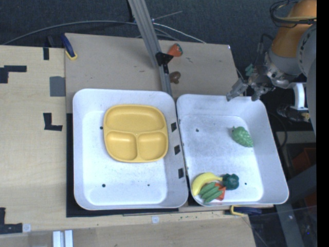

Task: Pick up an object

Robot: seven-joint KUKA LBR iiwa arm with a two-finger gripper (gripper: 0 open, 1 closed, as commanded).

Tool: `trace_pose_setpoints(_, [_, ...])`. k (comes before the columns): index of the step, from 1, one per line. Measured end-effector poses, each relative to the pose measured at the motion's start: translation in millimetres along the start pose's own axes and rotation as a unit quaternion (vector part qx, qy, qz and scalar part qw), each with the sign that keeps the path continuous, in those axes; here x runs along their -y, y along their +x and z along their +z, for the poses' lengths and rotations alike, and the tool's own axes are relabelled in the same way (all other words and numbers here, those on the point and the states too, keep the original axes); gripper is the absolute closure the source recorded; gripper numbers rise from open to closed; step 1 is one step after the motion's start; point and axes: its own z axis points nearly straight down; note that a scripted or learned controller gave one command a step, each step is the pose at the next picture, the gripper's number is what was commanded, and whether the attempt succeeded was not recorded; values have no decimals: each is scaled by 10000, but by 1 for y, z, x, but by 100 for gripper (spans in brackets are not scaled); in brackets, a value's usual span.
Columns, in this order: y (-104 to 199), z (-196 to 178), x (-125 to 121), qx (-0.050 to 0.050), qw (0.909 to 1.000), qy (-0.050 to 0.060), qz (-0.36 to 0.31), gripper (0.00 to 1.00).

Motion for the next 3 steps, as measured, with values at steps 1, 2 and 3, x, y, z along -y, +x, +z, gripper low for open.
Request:
trace_pose_setpoints(1, [0,0,0,2,10000,3,1,0])
trace_pose_setpoints(2, [-2,64,-1,-7,10000,30,3,0])
trace_pose_setpoints(3, [-1,97,1,-36,9999,119,19,0])
